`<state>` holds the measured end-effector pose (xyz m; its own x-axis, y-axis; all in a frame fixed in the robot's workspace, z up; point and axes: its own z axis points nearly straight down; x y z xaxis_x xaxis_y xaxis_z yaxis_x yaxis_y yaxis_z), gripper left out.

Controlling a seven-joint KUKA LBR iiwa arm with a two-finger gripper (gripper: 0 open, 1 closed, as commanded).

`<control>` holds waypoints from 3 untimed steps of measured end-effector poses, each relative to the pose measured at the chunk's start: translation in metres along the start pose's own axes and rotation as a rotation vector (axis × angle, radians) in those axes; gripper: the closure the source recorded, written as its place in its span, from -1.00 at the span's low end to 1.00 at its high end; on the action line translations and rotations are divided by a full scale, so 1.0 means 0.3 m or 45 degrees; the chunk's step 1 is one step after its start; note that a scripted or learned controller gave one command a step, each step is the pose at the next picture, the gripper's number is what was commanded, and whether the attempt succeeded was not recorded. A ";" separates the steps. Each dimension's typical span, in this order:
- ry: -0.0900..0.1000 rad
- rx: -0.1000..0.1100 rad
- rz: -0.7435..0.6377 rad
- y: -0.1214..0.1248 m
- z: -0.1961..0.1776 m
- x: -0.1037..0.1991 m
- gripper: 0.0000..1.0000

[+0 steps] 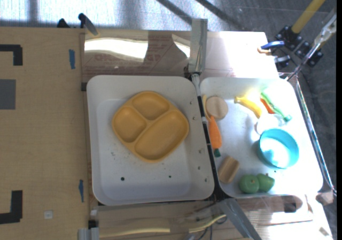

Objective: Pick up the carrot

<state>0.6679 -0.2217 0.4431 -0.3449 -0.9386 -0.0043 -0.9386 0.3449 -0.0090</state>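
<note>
The carrot is orange with a small green tip at its near end. It lies lengthwise along the left wall of the right bin, just below a round beige slice.
A yellow divided plate sits in the left bin. The right bin also holds a banana, a green and orange piece, a blue bowl, a tan bread piece and a green pepper.
</note>
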 end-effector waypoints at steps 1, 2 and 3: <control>0.000 0.007 -0.121 0.001 -0.276 -0.001 -1.00; -0.001 -0.012 -0.304 0.000 -0.138 0.000 -1.00; -0.008 -0.027 -0.707 0.031 0.722 -0.001 -1.00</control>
<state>0.6615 -0.2180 0.2264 0.2020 -0.9793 -0.0103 -0.9793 -0.2021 0.0084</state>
